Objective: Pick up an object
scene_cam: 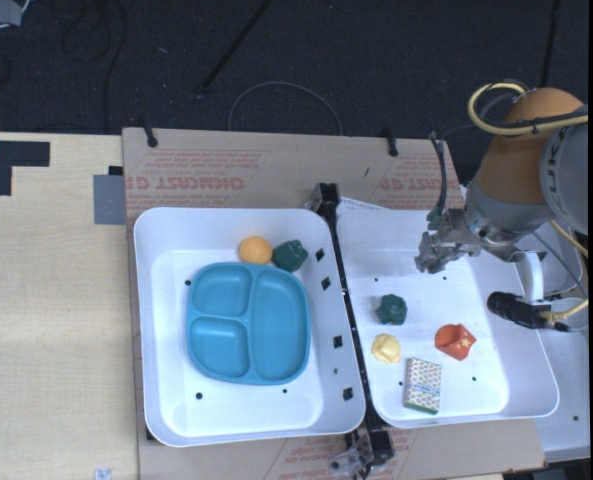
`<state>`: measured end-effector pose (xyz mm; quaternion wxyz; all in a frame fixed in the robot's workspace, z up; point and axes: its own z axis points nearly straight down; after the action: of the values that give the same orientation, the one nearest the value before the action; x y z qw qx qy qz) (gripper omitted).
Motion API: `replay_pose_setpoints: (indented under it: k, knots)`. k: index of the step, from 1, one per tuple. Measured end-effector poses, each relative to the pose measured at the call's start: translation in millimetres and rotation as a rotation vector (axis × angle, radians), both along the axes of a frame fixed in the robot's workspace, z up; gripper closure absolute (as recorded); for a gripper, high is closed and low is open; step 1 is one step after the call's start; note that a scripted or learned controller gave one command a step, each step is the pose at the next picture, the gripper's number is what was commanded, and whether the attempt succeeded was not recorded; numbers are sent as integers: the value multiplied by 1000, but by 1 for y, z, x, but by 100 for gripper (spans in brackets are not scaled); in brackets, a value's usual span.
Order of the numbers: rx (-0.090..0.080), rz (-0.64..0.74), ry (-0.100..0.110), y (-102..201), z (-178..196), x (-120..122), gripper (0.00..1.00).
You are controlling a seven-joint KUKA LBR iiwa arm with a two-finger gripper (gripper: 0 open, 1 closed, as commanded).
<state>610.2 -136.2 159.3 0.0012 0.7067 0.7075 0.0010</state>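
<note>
Camera view, fingers (pixel 434 257) above right bin (pixel 496 388), green object (pixel 392 309) near

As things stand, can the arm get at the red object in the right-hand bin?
Probably yes. The red object lies by itself on the floor of the right bin, apart from the yellow piece and the patterned box. The gripper hangs over the same bin, and nothing covers the object.
</note>
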Motion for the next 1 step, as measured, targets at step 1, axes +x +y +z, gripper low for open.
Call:
replay_pose_setpoints:
  k: [1]
  knots:
    - [-1, 0, -1, -1, 64, 3, 100]
